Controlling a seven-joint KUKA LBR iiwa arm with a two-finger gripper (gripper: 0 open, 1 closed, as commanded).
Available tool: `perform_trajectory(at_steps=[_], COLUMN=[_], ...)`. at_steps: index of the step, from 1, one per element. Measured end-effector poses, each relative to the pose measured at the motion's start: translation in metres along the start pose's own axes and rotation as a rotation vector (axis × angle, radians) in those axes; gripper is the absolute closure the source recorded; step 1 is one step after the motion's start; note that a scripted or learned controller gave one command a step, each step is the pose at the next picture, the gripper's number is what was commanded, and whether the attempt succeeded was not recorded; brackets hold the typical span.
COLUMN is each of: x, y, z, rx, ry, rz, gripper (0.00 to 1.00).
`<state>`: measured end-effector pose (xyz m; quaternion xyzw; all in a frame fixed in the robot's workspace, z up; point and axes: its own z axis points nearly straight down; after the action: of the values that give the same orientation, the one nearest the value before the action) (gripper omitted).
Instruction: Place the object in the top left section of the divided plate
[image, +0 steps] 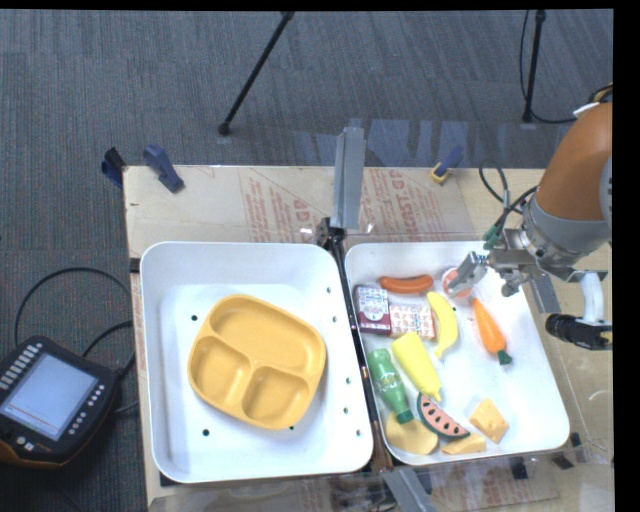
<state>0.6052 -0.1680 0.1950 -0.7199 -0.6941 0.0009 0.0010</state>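
Observation:
The yellow divided plate lies in the left bin. Its one large section faces the far side and two smaller sections face the near side. My gripper hangs over the far right part of the right bin, open, with nothing between its fingers. A small red and grey object lies just left of the left finger. An orange carrot lies just below the gripper.
The right bin also holds a sausage, a banana, a printed packet, a green bottle, a yellow piece, a watermelon slice and a cheese wedge. A pendant lies on the floor at the left.

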Motion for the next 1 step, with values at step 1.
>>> perform_trajectory(at_steps=[1], x=[0.0000], y=[0.0000], z=[0.0000], rx=[0.000], ry=[0.000], rz=[0.000], gripper=[0.00])
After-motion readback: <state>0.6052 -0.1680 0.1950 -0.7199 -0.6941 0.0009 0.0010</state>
